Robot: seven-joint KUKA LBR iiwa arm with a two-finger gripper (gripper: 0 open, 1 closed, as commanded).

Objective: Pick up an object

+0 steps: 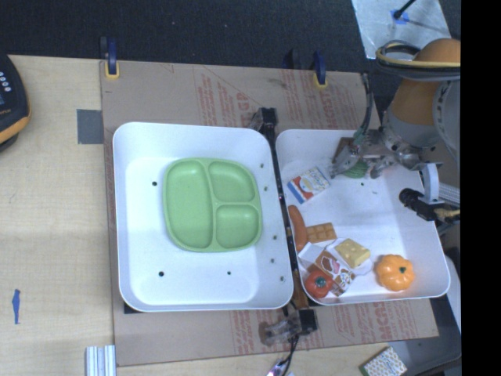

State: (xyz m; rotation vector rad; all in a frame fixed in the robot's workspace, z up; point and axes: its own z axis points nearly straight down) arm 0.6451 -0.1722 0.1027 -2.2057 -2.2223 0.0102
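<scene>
where the wooden counter [55, 210] begins at the far left, a dark and orange device [9, 100] sits at its edge, with a grey tape patch [90, 126] just beside the cardboard sheet [188, 92] that lies under both bins. the left bin [133, 280] holds a green divided plate [212, 204] lying flat near its middle, well apart from the bin walls. two blue clamps [109, 57] pin the cardboard along its far edge. the right bin [427, 245] touches the left one along their shared side, and in it i see a small snack packet [311, 183] near the far left part, a long brown sausage [297, 227] just beside the dividing wall, a brown waffle piece [321, 232] touching it, a yellow block [352, 252] resting on a printed wrapper [333, 271], a red tomato [316, 283] at the near edge, and an orange pumpkin [394, 272] set a little apart to the right. my claw [362, 161] hangs low at the far end of the right bin, over something green [355, 171] that peeks out beneath it. whether my claw is clenched or released i cannot tell, nor whether it touches the green thing. my grey arm [427, 92] rises behind it at the right.
</scene>
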